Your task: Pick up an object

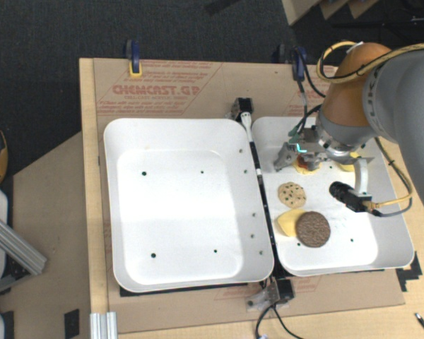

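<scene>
Nearest the camera, among the things you could pick, is the brown round cookie (314, 229). It lies flat in the right bin (381, 249), close to the front wall. A soft yellow piece (285, 222) sits just beside it on the left, and the two touch. A little farther back you see a pale cookie with dark chips (292, 194), lying flat and close to the yellow piece.

Farther back still is a small orange thing (307, 164). It is partly hidden, so you cannot tell what it is. A second yellow bit (347, 167) peeks out to its right, under the arm.

Your hand (295, 155) is low over the back part of the right bin, right at the small orange thing. You cannot tell if the hand is apart, together, or clamped on something, because the wrist covers it from above. A small green light glows on it.

Your grey arm (403, 97) comes in from the right, with its orange band (346, 97) just above the wrist.

Next to the right bin is the left bin (120, 189), white, with a few dark dots on its floor. The two bins touch along one side, and a black clip (242, 108) sits at the far end of that seam.

Both bins rest on a brown tabletop (92, 119) with red letters printed along its far side. Two blue clamps (133, 49) grip its far edge. Dark carpet (56, 20) lies around it.
</scene>
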Controlling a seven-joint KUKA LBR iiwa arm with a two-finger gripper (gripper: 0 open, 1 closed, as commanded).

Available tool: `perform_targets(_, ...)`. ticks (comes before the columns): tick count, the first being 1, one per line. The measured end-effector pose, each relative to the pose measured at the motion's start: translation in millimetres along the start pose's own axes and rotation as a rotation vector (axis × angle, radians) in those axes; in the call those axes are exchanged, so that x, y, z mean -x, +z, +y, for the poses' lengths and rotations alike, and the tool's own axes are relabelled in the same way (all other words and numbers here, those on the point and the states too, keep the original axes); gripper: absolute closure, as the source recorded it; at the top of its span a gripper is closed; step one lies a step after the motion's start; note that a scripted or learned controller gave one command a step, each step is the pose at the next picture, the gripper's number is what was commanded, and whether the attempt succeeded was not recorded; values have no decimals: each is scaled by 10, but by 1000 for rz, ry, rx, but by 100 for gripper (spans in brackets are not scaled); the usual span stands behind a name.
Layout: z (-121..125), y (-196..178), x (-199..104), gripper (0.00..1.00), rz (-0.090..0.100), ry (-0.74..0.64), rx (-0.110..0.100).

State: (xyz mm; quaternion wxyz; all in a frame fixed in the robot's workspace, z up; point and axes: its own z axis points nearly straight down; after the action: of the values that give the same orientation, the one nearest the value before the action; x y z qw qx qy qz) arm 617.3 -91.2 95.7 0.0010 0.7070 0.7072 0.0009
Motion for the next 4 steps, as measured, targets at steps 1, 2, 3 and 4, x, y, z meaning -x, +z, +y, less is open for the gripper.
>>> perform_targets(1, 410, 133, 261, 0, 0, 11, -53)
perform_targets(2, 376, 1, 357, 100, -15, 16, -60)
perform_targets(3, -139, -738, 103, 100, 2, 1, -3)
perform_targets(4, -749, -480, 187, 100, 2, 4, -11)
